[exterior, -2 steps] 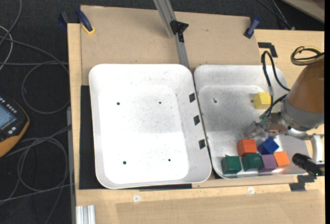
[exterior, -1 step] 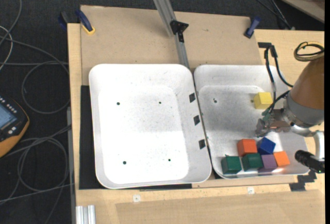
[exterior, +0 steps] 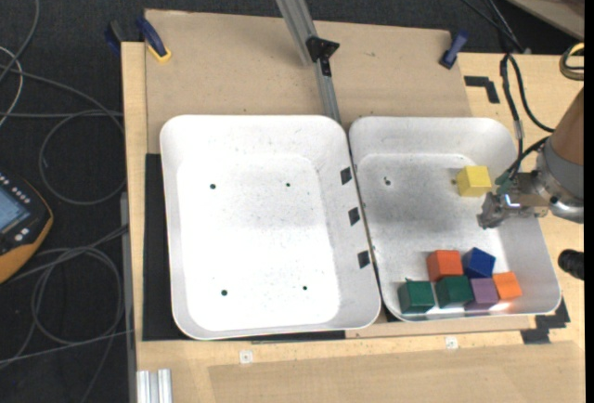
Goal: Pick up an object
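Observation:
In the right bin [exterior: 408, 141] a yellow block [exterior: 474, 179] lies alone near the far right side. A cluster of blocks sits in the near right corner: an orange block [exterior: 445, 262], a blue block [exterior: 479, 261], a green block [exterior: 452, 288], a darker green block [exterior: 418, 295], a purple block [exterior: 484, 292] and a second orange block [exterior: 507, 285]. My gripper [exterior: 492, 209] hangs over the right bin's right side, just below and to the right of the yellow block and above the cluster. Nothing shows in its grasp.
The left bin [exterior: 186, 141] stands beside the right one, with black clips along the shared wall. A metal pole [exterior: 297, 11] slants up from between the bins at the back. Cables lie on the floor at the left.

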Controlling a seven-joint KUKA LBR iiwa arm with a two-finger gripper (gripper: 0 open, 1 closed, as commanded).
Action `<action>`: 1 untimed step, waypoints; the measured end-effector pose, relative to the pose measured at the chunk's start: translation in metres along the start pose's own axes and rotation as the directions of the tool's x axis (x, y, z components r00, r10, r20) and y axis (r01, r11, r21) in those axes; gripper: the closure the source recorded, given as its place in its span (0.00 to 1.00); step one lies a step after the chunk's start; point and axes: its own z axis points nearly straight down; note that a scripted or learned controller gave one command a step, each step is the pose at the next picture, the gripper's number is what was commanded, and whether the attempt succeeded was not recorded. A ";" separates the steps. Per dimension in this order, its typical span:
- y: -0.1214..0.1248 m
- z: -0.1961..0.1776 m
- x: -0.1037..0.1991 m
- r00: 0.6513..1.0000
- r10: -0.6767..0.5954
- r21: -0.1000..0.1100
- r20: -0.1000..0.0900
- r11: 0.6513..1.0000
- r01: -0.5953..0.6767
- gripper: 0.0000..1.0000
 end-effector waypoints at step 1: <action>0.002 -0.054 -0.001 1.000 -0.001 0.000 0.000 1.000 0.001 1.00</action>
